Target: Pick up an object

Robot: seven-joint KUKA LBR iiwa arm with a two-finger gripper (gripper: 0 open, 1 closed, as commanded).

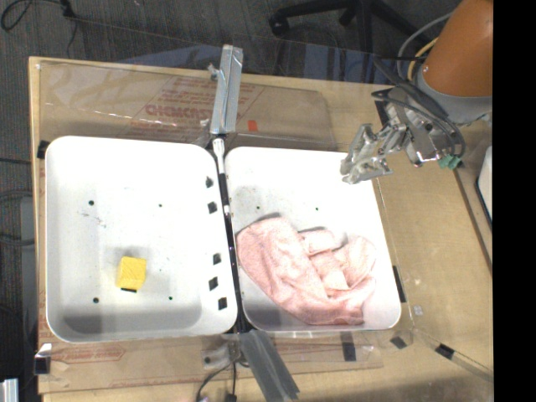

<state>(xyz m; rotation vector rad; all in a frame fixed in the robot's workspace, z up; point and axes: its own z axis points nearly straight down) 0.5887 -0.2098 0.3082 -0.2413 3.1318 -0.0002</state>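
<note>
Gripper (365, 164) is hovering at upper right, fingers apart and holding nothing, with the pink cloth (306, 270) lying toward lower left.

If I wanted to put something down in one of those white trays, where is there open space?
The left bin is mostly bare: a small yellow block sits near its front, with open floor behind and beside it. The right bin is crowded in front by a pink cloth; its back strip is bare, though the gripper hovers at its back right corner.

Cloth (308, 269) in right bin (251, 166) (near side), block (131, 273) in left bin (67, 166).
</note>
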